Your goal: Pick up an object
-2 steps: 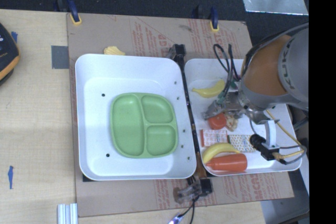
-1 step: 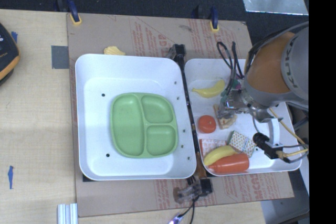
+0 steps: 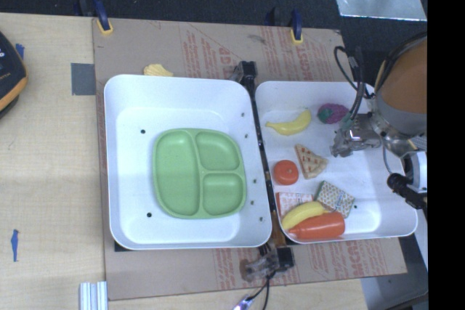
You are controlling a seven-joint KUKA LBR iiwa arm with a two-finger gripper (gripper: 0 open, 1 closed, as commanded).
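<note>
The right bin (image 3: 396, 225) holds a yellow banana (image 3: 289, 123), a purple fruit (image 3: 333, 112), a pizza slice (image 3: 311, 160), a red tomato (image 3: 285, 172), a red-and-white packet (image 3: 289, 200), a patterned block (image 3: 334, 198), a second banana (image 3: 304, 213) and a long red vegetable (image 3: 317, 227). My gripper (image 3: 347, 144) hangs over the right part of this bin, just below the purple fruit and right of the pizza slice. I see nothing held in it.
The left bin (image 3: 123, 156) holds a green divided plate (image 3: 197, 172). A small yellow object (image 3: 157, 70) lies on the cardboard behind the left bin. Cables (image 3: 352, 76) trail from the arm (image 3: 403, 87) at the right edge.
</note>
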